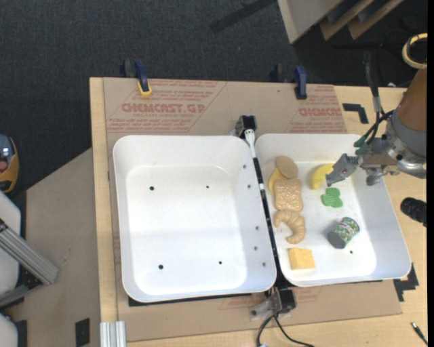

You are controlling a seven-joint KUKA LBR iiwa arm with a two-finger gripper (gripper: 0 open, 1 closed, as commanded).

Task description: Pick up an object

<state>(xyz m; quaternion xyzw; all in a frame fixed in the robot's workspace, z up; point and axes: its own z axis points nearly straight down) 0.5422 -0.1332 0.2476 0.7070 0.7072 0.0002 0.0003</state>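
Tool (352, 171) fingers spread, nothing between them, yellow lemon (321, 176) just left, green piece (331, 198) below.

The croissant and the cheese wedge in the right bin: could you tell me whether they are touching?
Apart. The camera view shows a strip of white bin floor between the croissant and the cheese wedge just below it.

from my screen i see dark grey carpet (61, 41) around the bench. a brown board (224, 105) printed with red lettering tops it, held at the far edge by two blue clamps (141, 76). a pale wooden piece of furniture (339, 17) stands at the upper right, and an aluminium rail (27, 254) lies at the left.
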